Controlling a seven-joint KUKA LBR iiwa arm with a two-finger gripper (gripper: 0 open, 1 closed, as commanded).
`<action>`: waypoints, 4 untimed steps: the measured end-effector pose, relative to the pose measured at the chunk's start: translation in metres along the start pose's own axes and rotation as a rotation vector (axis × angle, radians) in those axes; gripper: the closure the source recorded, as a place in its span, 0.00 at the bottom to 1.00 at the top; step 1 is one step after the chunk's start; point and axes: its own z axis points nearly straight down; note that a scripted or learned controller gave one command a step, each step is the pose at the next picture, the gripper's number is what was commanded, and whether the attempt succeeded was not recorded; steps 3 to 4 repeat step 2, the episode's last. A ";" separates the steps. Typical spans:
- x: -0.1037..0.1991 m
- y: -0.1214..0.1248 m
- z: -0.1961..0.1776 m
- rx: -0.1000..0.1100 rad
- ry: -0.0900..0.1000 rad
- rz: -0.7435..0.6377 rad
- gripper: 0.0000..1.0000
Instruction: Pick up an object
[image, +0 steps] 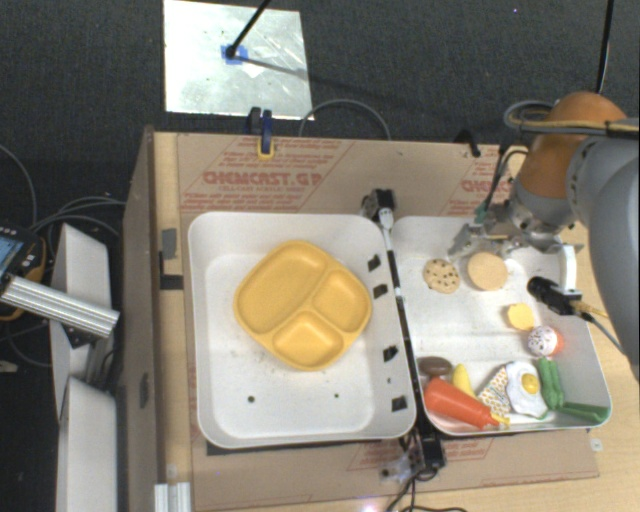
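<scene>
Gripper (492, 238) hovers at the right bin's (590, 395) back edge, just above a plain round tan disc (488, 271); finger spread can't tell, maybe touching it; speckled cookie (440, 275) beside it; glossy plastic carrot (461, 403) and egg (524, 385) at front; yellow three-part plate (303, 303) in left bin (215, 400).

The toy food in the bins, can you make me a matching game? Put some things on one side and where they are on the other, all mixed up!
Things:
1. yellow divided plate
2. chocolate chip cookie
3. carrot
4. fried egg

Places:
A. right bin, front edge, next to the divider
B. middle of the left bin
C. right bin, front, beside the green vegetables
D. right bin, back part, beside a plain round cookie

Pairs: 1-B, 2-D, 3-A, 4-C
</scene>
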 end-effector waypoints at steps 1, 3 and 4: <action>0.016 -0.029 0.000 0.005 0.001 0.008 0.00; 0.015 -0.028 -0.010 0.002 0.000 0.007 1.00; 0.015 -0.028 -0.010 0.002 0.000 0.007 1.00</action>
